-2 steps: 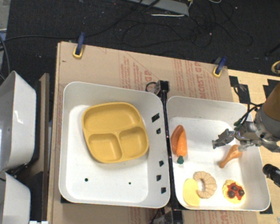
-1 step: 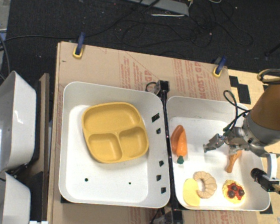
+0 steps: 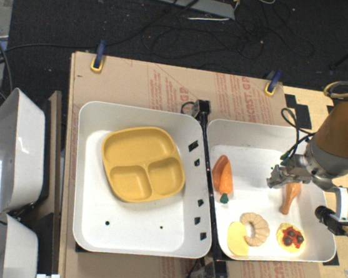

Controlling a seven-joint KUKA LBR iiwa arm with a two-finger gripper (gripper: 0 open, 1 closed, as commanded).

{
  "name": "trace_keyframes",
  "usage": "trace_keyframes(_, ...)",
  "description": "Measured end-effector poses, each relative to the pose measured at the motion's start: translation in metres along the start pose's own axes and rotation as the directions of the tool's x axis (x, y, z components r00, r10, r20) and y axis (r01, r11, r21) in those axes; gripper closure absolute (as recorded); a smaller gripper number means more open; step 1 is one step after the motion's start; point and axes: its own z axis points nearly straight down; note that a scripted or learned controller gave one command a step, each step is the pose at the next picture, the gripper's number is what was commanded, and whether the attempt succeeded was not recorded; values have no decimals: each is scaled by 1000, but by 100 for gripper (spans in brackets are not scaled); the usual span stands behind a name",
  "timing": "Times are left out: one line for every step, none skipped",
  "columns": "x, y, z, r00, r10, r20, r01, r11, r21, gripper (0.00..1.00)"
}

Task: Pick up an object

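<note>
Nearby, carrot [image 3: 222,174] left of jaws [image 3: 280,178]; drumstick [image 3: 290,197] just beside.

A cardboard-topped bench [image 3: 156,79] bears the left bin [image 3: 82,218] and right bin [image 3: 256,134] side by side.

Dark floor [image 3: 45,12] strewn with cables [image 3: 174,37] — brown bench board [image 3: 168,87].

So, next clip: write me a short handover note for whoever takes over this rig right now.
Gripper: low in the right bin, beside the top of the drumstick; grasp not visible.
Right bin: carrot, drumstick, shrimp on a yellow slice, berry tart.
Left bin: yellow divided plate.
Done: nothing visibly lifted.
Left: grasp and lift one object.
</note>
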Motion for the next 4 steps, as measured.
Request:
trace_keyframes(5, 5, -62, 1000, -3, 2, 3, 1000, -5, 100)
trace_keyframes(2, 1, -106, 1000, -2, 2, 2, 1000, -3, 100)
trace_keyframes(2, 2, -159, 1000, -3, 2, 3, 1000, -6, 100)
trace_keyframes(57, -3, -144, 1000, -7, -2, 7, 1000, 4, 100)
